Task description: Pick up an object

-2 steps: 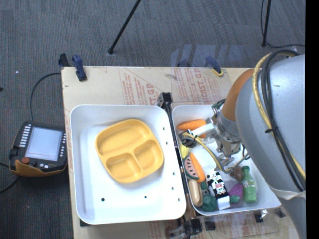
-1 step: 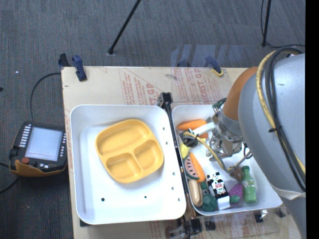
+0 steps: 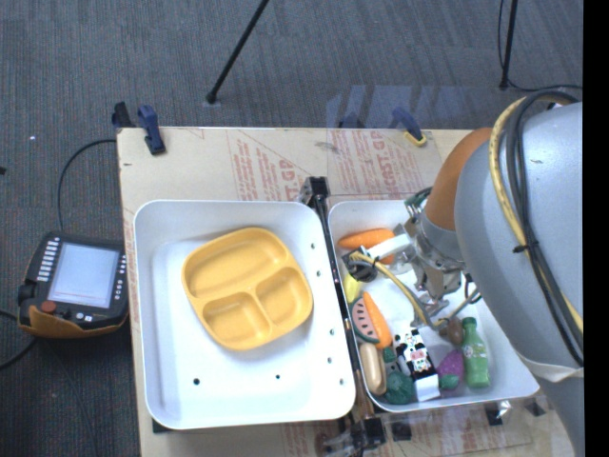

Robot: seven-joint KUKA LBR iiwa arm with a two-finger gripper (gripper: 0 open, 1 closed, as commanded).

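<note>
1. Nearest, front of the right bin [image 3: 514, 388]: green bottle [image 3: 476, 352], cow figure [image 3: 415, 352] and purple toy [image 3: 450, 365] packed together.
2. Mid-bin: watermelon slice [image 3: 364, 320] and carrot [image 3: 367, 238] on the left side.
3. Gripper [image 3: 440, 298] hangs over the clutter; jaw state can't be told, nothing seen held.
4. Risk: crowding, so fingers may nudge neighbours or close on nothing.
5. Left bin [image 3: 162, 350]: yellow plate [image 3: 247, 287].

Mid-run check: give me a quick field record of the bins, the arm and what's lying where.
left bin: shallow white bin holding a yellow divided plastic plate
right bin: shallow white bin with a heap of small toys
toys seen: green plastic bottle, watermelon slice toy, black-and-white cow figure
arm: grey with orange band, over the right bin
pincer: low among the toys; grasp cannot be judged
off bench: orange teach pendant on floor
</note>
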